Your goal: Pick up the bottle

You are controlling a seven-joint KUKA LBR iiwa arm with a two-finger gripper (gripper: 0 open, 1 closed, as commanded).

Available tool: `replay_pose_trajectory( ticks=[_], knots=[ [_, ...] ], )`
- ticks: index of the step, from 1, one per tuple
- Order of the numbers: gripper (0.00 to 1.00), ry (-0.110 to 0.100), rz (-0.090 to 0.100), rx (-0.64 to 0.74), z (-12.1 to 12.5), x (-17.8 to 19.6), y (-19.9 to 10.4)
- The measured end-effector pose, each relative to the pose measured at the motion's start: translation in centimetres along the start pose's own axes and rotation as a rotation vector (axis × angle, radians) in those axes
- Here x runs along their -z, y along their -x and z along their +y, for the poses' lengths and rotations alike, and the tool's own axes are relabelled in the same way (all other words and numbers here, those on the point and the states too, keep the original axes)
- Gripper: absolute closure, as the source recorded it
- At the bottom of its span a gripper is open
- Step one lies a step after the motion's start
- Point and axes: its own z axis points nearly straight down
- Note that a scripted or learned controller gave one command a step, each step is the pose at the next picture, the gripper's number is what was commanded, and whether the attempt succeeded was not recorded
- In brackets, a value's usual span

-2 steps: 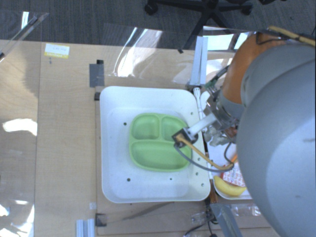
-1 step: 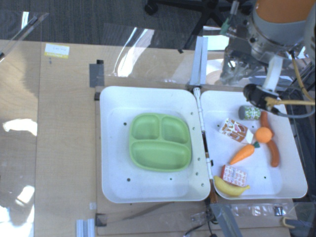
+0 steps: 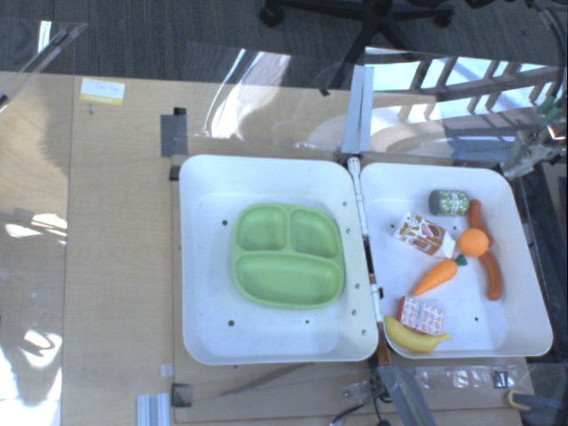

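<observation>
The bottle (image 3: 449,202) is small and dark with a green label. It lies on its side near the back wall of the right bin (image 3: 524,327). Just to its right starts a red-brown sausage (image 3: 487,257), and an orange ball (image 3: 475,242) rests a little in front of it. Nothing touches the bottle from above.
The right bin also holds a small printed carton (image 3: 420,234), a carrot (image 3: 435,276), a red box (image 3: 422,314) and a banana (image 3: 414,335) at the front. In the left bin (image 3: 204,327) lies a green divided plate (image 3: 287,256). A metal post (image 3: 359,109) stands behind the bins.
</observation>
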Motion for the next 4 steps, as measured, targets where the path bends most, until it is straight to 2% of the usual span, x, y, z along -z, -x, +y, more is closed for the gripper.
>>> replay_pose_trajectory(
  ticks=[1, 2, 3, 4],
  knots=[
    [1.0, 0.0, 0.003, 0.484, 5.6, -16.6, -10.1],
    [0.0, 0.0, 0.002, 0.484, 5.6, -16.6, -10.1],
    [0.0, -0.002, 0.002, 0.571, 6.4, -25.9, -0.5],
    [0.0, -0.001, 0.003, 0.57, -1.5, -30.7, -0.3]
  ],
)
